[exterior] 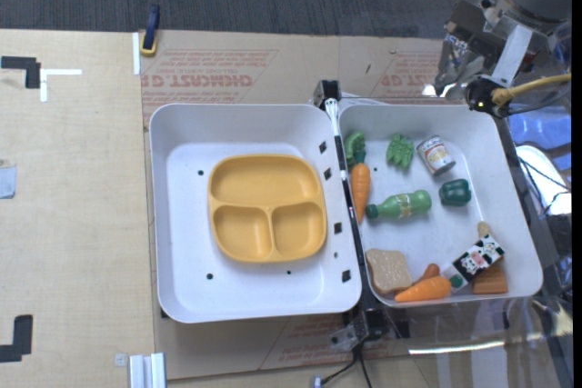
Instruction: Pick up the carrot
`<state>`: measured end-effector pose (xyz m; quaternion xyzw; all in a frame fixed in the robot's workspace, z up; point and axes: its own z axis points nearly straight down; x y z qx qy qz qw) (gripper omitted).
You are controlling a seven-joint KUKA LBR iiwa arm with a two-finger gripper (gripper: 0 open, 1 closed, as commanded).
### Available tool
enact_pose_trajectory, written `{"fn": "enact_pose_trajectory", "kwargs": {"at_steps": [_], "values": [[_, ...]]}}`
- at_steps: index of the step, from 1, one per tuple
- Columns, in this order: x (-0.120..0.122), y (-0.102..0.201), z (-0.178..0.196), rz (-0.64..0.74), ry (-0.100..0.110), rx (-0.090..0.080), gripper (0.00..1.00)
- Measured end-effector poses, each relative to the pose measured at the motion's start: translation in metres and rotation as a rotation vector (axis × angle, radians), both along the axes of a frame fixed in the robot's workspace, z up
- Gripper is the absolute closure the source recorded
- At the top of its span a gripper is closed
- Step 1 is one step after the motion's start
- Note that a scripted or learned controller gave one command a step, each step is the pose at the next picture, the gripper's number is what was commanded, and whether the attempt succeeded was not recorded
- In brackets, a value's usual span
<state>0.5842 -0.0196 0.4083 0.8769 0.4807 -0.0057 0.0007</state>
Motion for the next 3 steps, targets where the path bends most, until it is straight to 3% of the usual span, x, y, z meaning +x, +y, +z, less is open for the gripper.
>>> {"fn": "enact_pose_trajectory", "kwargs": {"at_steps": [1, 2, 3], "values": [[0.0000, -0.0001, -0.0002, -0.001, 0.001, 0.000, 0.00], [0.0011, -0.0001, 0.0070, 0.006, 0.004, -0.004, 1.00], [0.0010, -0.0002, 0.0068, 0.004, 0.005, -0.004, 0.00]]}}
